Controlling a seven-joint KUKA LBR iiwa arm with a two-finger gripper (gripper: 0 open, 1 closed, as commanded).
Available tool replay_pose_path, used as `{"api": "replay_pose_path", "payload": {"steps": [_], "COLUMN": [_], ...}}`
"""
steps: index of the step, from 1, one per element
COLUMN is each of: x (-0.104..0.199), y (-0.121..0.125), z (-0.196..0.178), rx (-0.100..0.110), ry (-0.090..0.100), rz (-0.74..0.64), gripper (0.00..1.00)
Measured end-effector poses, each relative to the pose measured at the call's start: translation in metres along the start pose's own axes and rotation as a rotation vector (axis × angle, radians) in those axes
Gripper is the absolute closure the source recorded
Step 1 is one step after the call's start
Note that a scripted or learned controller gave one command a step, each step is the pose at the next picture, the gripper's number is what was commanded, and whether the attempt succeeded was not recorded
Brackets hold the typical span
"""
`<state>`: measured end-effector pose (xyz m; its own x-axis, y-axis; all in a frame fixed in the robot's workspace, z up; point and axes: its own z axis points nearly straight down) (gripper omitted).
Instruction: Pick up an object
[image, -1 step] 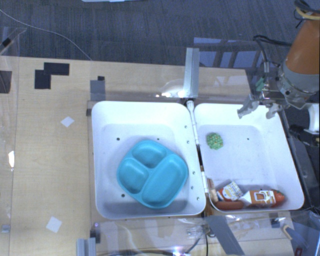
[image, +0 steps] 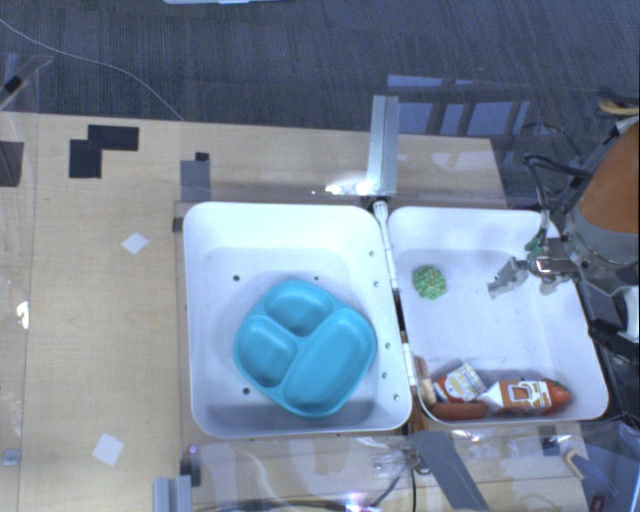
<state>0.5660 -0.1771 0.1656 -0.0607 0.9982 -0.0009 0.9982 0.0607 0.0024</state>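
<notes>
We have not picked anything up yet. Our gripper (image: 505, 279) sits over the right bin (image: 470, 225), near its right side, and nothing is between its fingers. The fingers look a little spread, but they are small and blurry here, so we cannot tell for sure.

The things we could grab are all in the right bin. A small green ball (image: 430, 282) lies alone on the bin floor, to the left of our gripper. A little packet (image: 463, 380), a red bottle (image: 525, 396) and a sausage (image: 458, 409) are bunched along the near wall.

The ball has bare floor all around it, so we think it is the easy one. The bunched things touch each other and hug the wall, so we have less room there.

The left bin (image: 275, 225) holds a blue tray (image: 305, 347).
</notes>
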Motion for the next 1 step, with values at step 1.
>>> {"api": "replay_pose_path", "payload": {"steps": [1], "x": [0.0488], "y": [0.0637], "z": [0.0413], "rx": [-0.002], "ry": [0.001], "rz": [0.189], "gripper": [0.00]}}
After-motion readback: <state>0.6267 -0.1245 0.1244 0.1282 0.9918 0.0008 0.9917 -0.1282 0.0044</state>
